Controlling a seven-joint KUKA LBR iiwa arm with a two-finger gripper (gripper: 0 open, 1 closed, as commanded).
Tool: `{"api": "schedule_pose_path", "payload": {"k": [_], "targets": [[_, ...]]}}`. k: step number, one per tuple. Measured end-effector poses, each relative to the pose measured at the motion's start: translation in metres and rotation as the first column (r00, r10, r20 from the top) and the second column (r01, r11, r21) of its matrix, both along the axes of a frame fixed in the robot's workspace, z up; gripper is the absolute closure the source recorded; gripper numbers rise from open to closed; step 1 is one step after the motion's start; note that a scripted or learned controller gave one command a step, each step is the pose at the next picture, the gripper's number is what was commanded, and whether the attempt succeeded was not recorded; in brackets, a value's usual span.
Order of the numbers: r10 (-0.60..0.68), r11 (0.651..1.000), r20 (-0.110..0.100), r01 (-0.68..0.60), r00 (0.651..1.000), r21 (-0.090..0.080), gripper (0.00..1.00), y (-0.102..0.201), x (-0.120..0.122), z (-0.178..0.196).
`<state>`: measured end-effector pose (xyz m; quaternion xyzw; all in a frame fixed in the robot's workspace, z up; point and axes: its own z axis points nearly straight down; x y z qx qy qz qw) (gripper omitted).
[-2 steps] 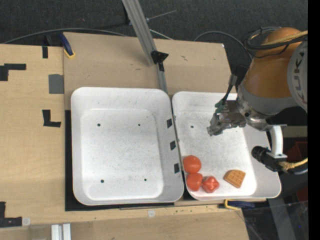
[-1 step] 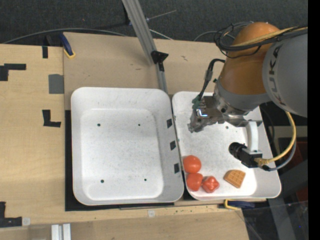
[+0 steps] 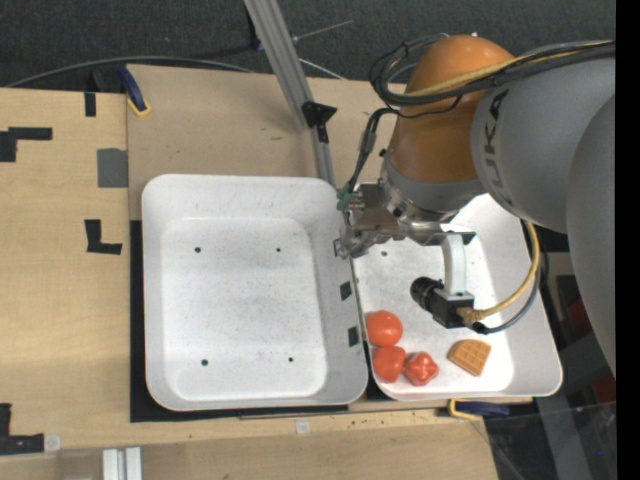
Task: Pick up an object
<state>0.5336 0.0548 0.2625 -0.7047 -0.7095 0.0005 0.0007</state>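
The right bin (image 3: 535, 373) holds a round red tomato-like piece (image 3: 383, 327), a second red piece (image 3: 390, 363) just below it, a red pepper-like piece (image 3: 421, 369) and a tan waffle-patterned cracker (image 3: 469, 356), all near its front edge. My gripper (image 3: 366, 230) hangs under the orange-banded wrist (image 3: 445, 98) over the back left part of that bin, close to the divide between the bins. It is above and behind the red pieces, apart from them. The arm's bulk hides most of the bin's back half.
The left bin (image 3: 160, 268) lies beside the right one, their rims touching at the middle. A slanted metal bar (image 3: 285, 58) runs down to the bins' back edge. A black fitting with a yellow cable (image 3: 445, 303) hangs from the arm over the right bin.
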Motion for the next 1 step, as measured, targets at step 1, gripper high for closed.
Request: {"api": "schedule_pose_path", "payload": {"k": [1], "targets": [[-0.001, 1.0, -0.001, 0.001, 1.0, -0.001, 1.0, 0.0441, 0.0045, -0.0102]]}}
